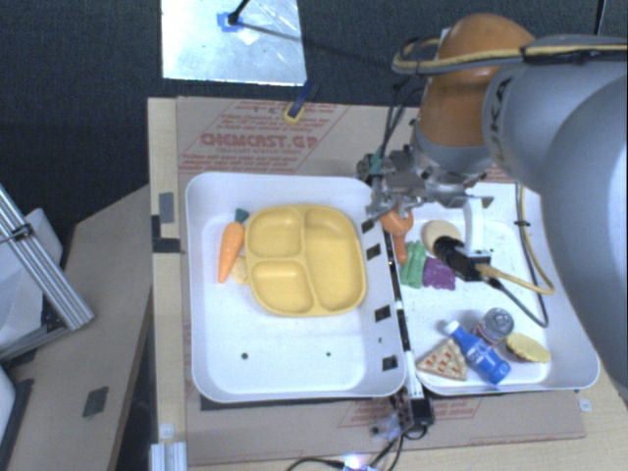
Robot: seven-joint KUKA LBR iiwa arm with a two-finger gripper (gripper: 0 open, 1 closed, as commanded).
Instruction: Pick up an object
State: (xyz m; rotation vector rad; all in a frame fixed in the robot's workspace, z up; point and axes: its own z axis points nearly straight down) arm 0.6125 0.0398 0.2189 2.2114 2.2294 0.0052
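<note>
Arm reaches in from the right, gripper (pixel 394 207) low over the right bin (pixel 564 366), near its top-left corner by the divider. Jaw state: can't tell, wrist blocks it. An orange toy (pixel 397 223) sits right under the gripper; touching or not, can't tell. Just below: green piece (pixel 413 263) and purple piece (pixel 439 275), side by side. Further down: pizza slice (pixel 443 361) and blue bottle (pixel 480 352). Left bin (pixel 285 371) has a yellow divided plate (pixel 299 260), carrot (pixel 230 247) just beside it on the left.
</note>
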